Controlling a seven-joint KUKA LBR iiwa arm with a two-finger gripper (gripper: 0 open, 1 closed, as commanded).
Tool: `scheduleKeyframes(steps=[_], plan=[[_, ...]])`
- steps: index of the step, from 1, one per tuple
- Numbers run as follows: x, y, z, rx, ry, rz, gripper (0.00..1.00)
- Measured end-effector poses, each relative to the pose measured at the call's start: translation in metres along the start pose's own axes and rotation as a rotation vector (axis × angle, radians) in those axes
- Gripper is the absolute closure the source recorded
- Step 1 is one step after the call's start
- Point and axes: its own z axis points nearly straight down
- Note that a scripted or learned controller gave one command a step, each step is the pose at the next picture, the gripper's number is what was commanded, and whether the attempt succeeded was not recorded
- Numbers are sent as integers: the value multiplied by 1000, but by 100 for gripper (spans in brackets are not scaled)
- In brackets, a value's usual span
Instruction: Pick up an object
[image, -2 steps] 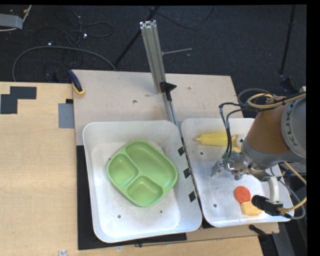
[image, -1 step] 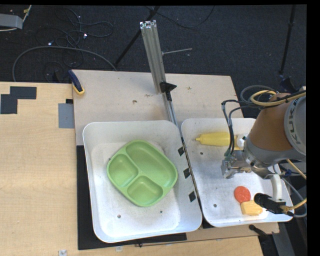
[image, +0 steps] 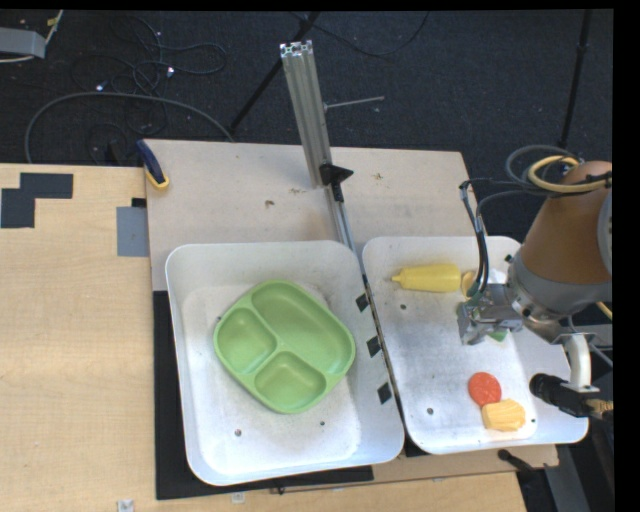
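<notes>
Low over the right bin (image: 440, 425), near its right side: the jaws of the gripper (image: 487, 325), with a sliver of green showing just at the tips. Cannot tell whether released or clenched, nor whether that green bit is between them or merely beneath. Just up and to the left, touching or nearly touching the wrist cabling: a yellow corn cob (image: 428, 279), lying on its side along the bin's upper edge. Below the jaws, near the bin's lower right corner: a round red piece (image: 485, 386) and, just beside it, a small yellow-orange block (image: 503, 415). Across the divider, in the left bin (image: 200, 440): a green sectioned plate (image: 284, 345), flat, three compartments, well apart from the arm. Under both bins, a pale wooden worktop (image: 70, 340). Likely toy food, so probably light, stiff plastic, smooth and a little slippery, not fragile. Corn cob best taken across its narrow middle, not end to end, since a rounded body may roll or squirt out. Red piece looks flat and low, probably hard to pinch off the floor. Block probably the easiest grip, by two opposite sides.
</notes>
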Motion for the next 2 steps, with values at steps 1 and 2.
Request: scheduleKeyframes(steps=[1,2], plan=[[-7,3,-44,-1,-1,0,100],[-8,4,-90,-1,-1,-1,100]])
